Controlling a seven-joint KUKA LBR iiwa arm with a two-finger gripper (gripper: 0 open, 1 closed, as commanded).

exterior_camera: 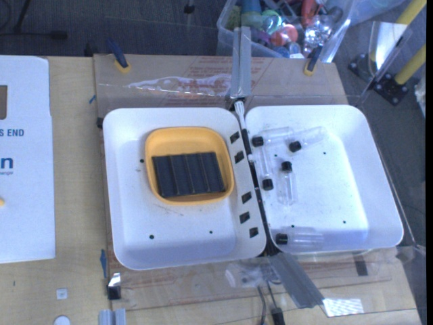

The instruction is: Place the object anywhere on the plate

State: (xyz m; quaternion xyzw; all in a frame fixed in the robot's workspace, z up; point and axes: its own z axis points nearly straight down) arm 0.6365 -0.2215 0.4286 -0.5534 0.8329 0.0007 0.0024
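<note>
On the bench, the left bin (128, 229) holds a yellow plate (157, 144) with a dark ridged block (188, 175); clear vials (287, 181) lie in the right bin (352, 181).

Overhead view of the bench. The pose of the arm, its wrist and its gripper cannot be told from this frame.
</note>
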